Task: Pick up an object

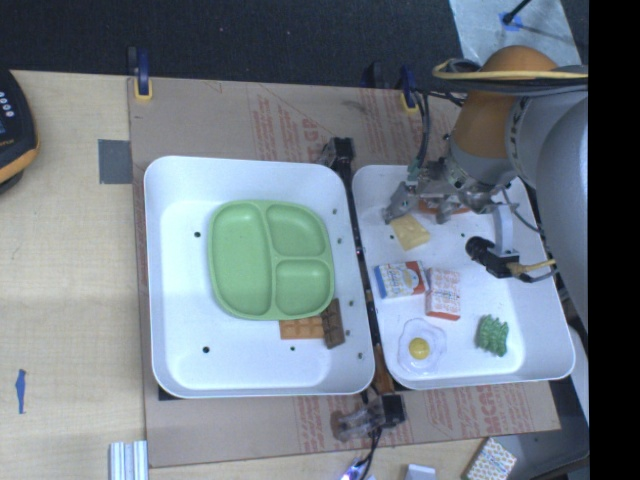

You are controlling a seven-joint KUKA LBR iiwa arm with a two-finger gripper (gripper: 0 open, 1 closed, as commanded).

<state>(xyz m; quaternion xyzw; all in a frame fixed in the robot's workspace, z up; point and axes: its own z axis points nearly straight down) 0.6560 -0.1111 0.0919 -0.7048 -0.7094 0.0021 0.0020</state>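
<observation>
While claw (420, 200) hovers, cheese (410, 232) seemingly lies beneath.

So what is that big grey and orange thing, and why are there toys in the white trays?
That grey and orange thing is a robot arm. It reaches in from the right, and its job is to pick something up. The camera sits above the bench and looks down at a slant. At the arm's end is a gripper, like a hand with two fingers, low over the right bin. Just below it lies a pale yellow block. That bin also has two small packets, a fried egg toy and a green broccoli toy. The left bin has a green divided plate and a brown block. I can't see anything held.
</observation>
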